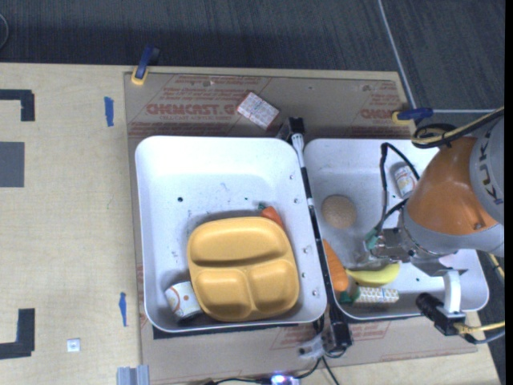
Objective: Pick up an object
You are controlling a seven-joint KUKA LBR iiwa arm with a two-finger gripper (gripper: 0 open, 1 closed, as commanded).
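My gripper (pixel 378 251) reaches down into the right bin (pixel 353 159), under the grey and orange wrist (pixel 449 191). It is right above a yellow banana (pixel 375 276) lying near the bin's front wall, close to it or touching it. An orange carrot (pixel 337 269) lies along the bin's left wall. A tan round object (pixel 339 212) rests behind the carrot. A white ridged piece (pixel 375 295) sits in front of the banana.
The left bin (pixel 216 159) holds a large yellow compartment tray (pixel 240 267), a small white and orange cup (pixel 183 298) at its front left, and an orange item (pixel 271 212) behind the tray. A black divider (pixel 304 191) runs between the bins. Cables hang near the arm.
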